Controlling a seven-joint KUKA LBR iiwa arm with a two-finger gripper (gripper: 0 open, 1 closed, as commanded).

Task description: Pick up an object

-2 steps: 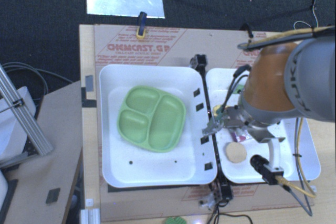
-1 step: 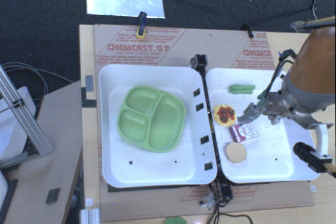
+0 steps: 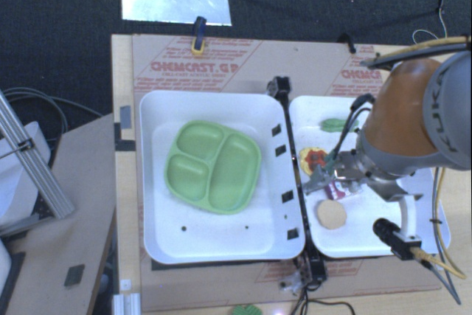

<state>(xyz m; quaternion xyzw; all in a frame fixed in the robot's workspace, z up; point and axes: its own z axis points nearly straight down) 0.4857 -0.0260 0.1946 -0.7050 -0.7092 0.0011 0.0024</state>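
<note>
My gripper (image 3: 322, 178) reaches down into the right bin (image 3: 354, 243) near its left wall, under the grey and orange arm. Right beside the metal fingers lie a red and yellow object (image 3: 313, 157) and a small dark maroon and white object (image 3: 335, 192). A round tan cookie-like disc (image 3: 332, 215) lies just below the gripper. A green object (image 3: 333, 125) sits at the back of the right bin, partly hidden by the arm. Nothing visible sits between the fingers.
The left bin (image 3: 158, 232) holds a green divided plate (image 3: 214, 167). A black clip divider (image 3: 284, 151) runs between the bins. The arm's body covers the right half of the right bin. A black part with a cable (image 3: 394, 238) hangs near the bin's front.
</note>
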